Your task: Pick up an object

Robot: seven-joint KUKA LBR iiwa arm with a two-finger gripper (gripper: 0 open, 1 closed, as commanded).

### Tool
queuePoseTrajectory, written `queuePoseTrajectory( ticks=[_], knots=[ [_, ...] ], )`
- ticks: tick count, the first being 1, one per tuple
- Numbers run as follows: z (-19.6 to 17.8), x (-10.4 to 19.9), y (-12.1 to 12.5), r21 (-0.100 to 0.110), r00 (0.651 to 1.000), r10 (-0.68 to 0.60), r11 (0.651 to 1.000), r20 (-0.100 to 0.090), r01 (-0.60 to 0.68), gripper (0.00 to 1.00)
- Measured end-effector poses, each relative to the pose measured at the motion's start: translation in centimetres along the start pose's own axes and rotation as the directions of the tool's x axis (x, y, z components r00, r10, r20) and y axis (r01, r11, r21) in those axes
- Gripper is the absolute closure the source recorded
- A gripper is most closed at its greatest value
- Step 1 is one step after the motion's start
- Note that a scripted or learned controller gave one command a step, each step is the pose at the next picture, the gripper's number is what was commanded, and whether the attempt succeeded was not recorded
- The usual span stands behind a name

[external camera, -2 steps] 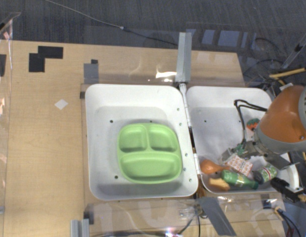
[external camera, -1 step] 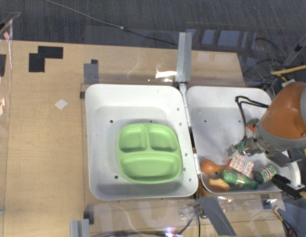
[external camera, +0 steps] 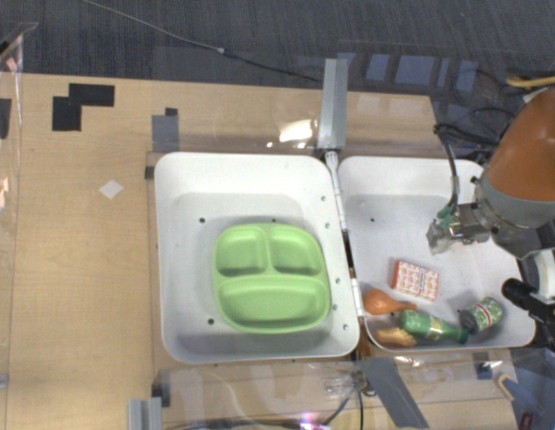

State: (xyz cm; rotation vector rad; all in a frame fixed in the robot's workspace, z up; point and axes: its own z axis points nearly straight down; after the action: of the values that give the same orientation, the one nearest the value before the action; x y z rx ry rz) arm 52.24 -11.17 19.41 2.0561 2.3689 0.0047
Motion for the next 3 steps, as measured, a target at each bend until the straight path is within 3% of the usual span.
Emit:
queuePoseTrajectory(
  ticks=[1, 2, 3],
  knots=[
    [-0.1, 5.4, -2.3, 0.002, 0.995, -0.097, 0.995, -0.001, 0.097, 1.0],
    [-0.1, 5.4, -2.3, 0.002, 0.995, -0.097, 0.995, -0.001, 0.097, 0.0],
    [-1.8, 8.6, -2.2, -0.001, 0.954, -0.299, 0.954, -0.001, 0.299, 0.0]
  ],
)
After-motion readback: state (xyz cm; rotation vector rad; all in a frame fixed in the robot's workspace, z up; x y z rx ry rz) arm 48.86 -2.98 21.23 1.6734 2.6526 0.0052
